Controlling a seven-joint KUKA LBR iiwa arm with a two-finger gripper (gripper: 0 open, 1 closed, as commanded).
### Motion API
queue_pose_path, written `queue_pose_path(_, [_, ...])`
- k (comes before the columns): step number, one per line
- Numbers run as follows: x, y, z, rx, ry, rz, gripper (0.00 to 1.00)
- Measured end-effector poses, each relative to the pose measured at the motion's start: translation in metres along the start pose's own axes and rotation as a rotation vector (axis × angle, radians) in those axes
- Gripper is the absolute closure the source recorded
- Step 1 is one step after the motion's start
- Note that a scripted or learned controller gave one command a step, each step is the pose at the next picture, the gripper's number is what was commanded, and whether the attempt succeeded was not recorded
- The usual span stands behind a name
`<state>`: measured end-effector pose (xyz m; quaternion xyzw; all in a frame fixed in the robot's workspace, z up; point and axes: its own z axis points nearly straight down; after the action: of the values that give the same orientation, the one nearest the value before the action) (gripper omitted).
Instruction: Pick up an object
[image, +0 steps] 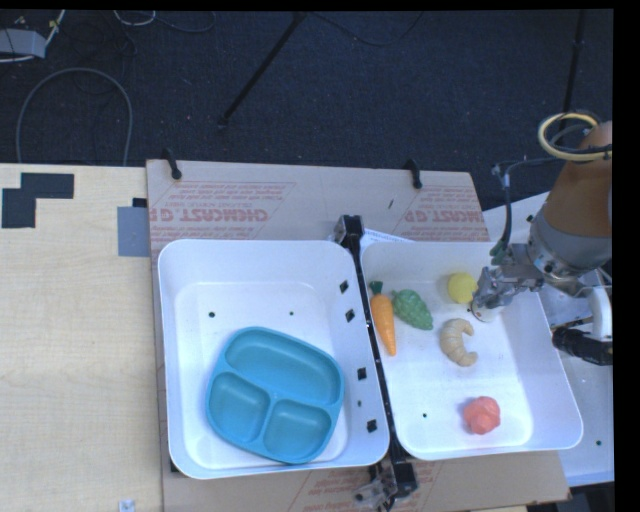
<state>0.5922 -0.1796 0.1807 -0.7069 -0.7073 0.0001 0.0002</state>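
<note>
The right bin (545, 400) holds several toy foods: an orange carrot (383, 324) by the divider, a green leafy piece (412, 309) beside it, a yellow ball (460, 288), a beige croissant (459, 342) and a pink-red lump (482, 415) near the front. My gripper (487, 300) hangs low over the bin's right part, just right of the yellow ball and above-right of the croissant. Nothing shows between its fingers.
The left bin (185, 300) contains a blue divided plate (275, 394). A black clip strip runs along the divider (362, 330) between the bins. Cardboard lies under both bins, and the wooden bench spreads to the left.
</note>
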Motion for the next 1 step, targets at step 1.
queue_pose_path(1, [0.0060, 0.0038, -0.0591, -0.002, -0.001, -0.001, 1.00])
